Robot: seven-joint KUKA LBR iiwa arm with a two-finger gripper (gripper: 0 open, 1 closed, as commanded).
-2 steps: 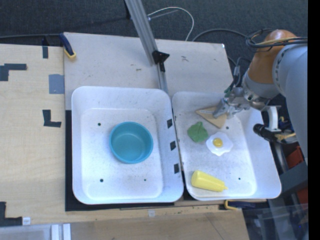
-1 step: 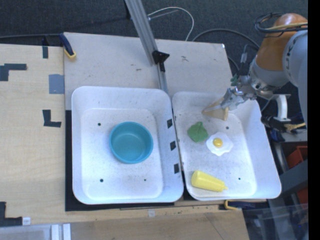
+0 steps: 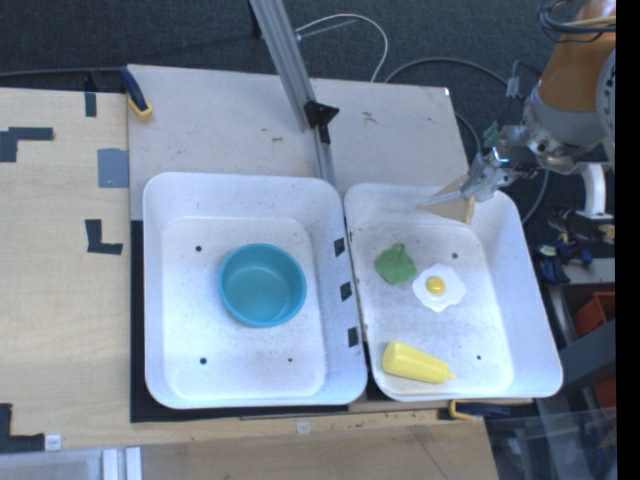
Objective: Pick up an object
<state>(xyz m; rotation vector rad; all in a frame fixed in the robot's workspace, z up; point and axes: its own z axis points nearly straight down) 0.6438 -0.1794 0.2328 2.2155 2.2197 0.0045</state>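
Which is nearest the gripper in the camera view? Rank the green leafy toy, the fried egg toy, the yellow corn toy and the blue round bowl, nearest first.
Measured from the gripper at the right bin's upper rim:
1. Green leafy toy, right bin, upper left.
2. Fried egg toy, right bin, middle; too close to the first to call.
3. Yellow corn toy, right bin, bottom.
4. Blue round bowl, left bin.
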